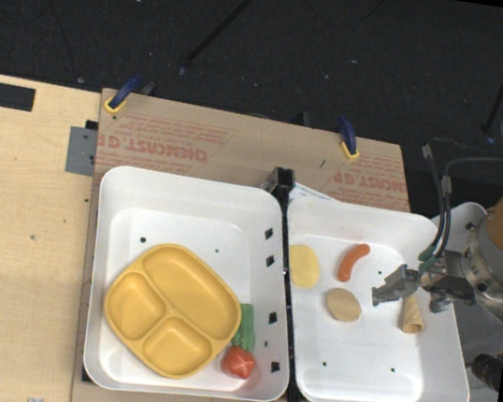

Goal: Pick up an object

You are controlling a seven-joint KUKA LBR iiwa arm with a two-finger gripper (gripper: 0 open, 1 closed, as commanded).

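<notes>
Reaching in from the right, the gripper (pixel 396 289) hangs low over the right bin (pixel 435 385), its dark fingers (pixel 386 293) pointing left toward the middle of the bin. How far the fingers are spread I cannot tell from this slanted view, and nothing shows between them.

Four small items lie in that bin. A tan, roll-shaped piece (pixel 412 315) sits just beside the gripper, on its lower right, perhaps touching the wrist housing, though the angle leaves that unclear. A round beige piece (pixel 343 305) lies near the fingertips, to their lower left. An orange sausage (pixel 353 262) lies tilted above it, and a pale yellow piece (pixel 304 266) rests close to the divider between the bins.

The left bin (pixel 129 195) holds a yellow divided plate (pixel 172 309) with three compartments, set at a slant. A green item (pixel 245 327) lies against the plate's right edge, and a red tomato-like item (pixel 239 363) sits just below it, near the bin's lower right corner.

Both bins rest on brown cardboard (pixel 240 151) clamped to the tabletop (pixel 10 233) with two blue and yellow clamps (pixel 348 137).
</notes>
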